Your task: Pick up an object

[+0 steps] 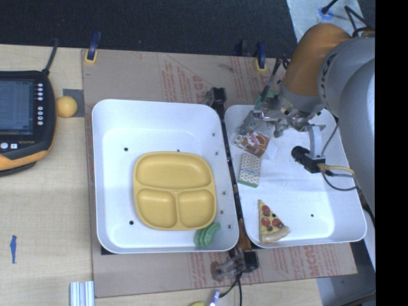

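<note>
Where the arm (347, 101) reaches in from the right, we see its gripper (262, 121) low over the far left corner of the right bin (306, 196), close to the rim that meets the left bin (115, 171). We cannot tell whether the gripper is released or clenched, since the wrist hardware crowds that corner and the slant of the view hides its tip.

Just beneath it, on the bin floor, lies a small red and white packet (254, 143), tilted. It appears to touch the gripper's lower edge, though we cannot say that it is grasped. Just beside that packet, towards the near side, is a green patterned packet (250, 169), lying flat against the left wall of the bin. Well apart from both, near the front left corner of the same bin, rests a toy pizza slice (270, 222) with its tip pointing away from us.

In the left bin a yellow divided plate (173, 190) sits flat near the middle, with one long compartment and two smaller ones. A small green piece (206, 235) touches its near right corner.

Both bins stand on a cardboard sheet (159, 75). To the left of it, on the bench, are a control pendant (19, 121) and a yellow ball (66, 106).
</note>
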{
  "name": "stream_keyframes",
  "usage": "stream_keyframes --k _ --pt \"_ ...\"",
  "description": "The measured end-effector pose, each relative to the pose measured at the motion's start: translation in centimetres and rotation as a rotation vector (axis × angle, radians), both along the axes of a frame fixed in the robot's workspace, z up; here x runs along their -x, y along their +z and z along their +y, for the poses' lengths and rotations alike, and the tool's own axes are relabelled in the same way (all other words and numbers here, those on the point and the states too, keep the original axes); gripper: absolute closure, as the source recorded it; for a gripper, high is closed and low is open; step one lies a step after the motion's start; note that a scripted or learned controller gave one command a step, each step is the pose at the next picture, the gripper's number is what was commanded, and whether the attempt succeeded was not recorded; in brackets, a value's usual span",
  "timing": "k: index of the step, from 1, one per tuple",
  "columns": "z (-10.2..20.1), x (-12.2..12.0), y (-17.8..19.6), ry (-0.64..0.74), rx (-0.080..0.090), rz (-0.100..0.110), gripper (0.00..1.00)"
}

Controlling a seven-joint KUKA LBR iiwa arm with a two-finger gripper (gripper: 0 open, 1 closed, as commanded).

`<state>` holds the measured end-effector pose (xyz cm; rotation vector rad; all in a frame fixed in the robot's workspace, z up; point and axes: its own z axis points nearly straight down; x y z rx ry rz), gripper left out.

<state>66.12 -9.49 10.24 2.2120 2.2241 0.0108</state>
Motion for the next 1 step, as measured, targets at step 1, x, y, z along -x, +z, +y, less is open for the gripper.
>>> stream_keyframes --k 1 --pt "0.02 0.16 0.01 -0.001 0.001 -0.005 0.0"
